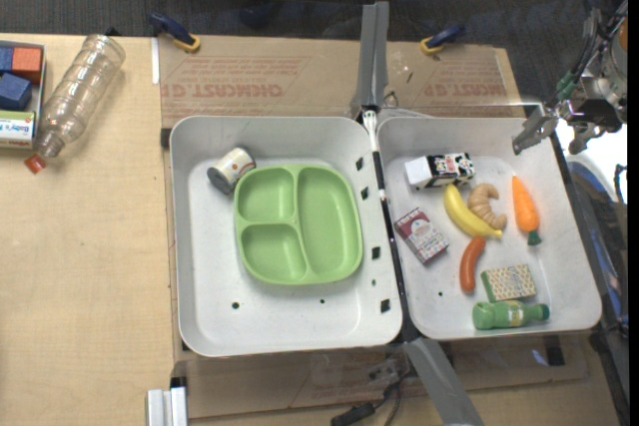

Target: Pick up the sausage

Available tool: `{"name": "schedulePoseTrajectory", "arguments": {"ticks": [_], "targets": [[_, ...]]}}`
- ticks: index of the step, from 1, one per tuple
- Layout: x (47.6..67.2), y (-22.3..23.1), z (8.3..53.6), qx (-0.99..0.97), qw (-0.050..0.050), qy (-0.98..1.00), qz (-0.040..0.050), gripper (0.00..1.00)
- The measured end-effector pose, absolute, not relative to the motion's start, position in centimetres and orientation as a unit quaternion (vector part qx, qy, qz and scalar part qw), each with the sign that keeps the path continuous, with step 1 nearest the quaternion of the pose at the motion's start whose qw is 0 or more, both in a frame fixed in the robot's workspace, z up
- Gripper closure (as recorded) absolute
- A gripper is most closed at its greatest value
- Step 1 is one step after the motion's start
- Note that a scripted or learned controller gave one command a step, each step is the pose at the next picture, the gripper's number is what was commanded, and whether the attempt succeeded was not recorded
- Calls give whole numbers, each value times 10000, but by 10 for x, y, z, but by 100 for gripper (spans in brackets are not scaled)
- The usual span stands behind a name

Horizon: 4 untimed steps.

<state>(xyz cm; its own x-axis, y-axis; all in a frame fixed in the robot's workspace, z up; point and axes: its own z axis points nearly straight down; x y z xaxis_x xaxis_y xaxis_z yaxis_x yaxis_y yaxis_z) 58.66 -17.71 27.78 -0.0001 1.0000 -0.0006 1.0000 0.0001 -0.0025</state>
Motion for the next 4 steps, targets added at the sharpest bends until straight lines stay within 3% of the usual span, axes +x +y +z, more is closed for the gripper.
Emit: {"name": "schedulePoseTrajectory", "arguments": {"ticks": [1, 2, 3, 4], "targets": [[640, -155, 161, -7229, 11, -6909, 13, 0], [571, -185, 105, -6095, -85, -7927, -65, 0], [516, -180, 99, -4689, -92, -8832, -16, 0], [481, -204, 95, -2862, -52, -9582, 3, 0]]}}
